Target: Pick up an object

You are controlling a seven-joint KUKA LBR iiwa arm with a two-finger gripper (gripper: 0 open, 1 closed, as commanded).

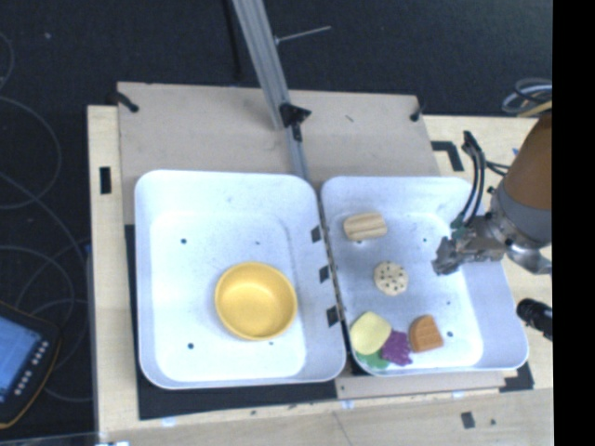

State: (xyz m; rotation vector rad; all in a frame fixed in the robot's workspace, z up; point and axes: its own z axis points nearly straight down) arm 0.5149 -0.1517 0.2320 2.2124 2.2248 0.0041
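The right bin [465, 198] holds a tan bread roll [364, 227], a round cookie with dark chips [390, 279], a yellow-green fruit [370, 332], a purple piece [397, 347] and an orange-brown piece [425, 333]. My gripper [450, 256] hangs over the right side of this bin, to the right of the cookie and apart from it. Nothing shows between its fingers.
A yellow bowl [255, 299] sits in the left bin [177, 203]. A slanted metal bar [265, 54] runs down to the gap between the bins. Cables [476, 170] trail from the arm at the right. The bench edge lies close below the bins.
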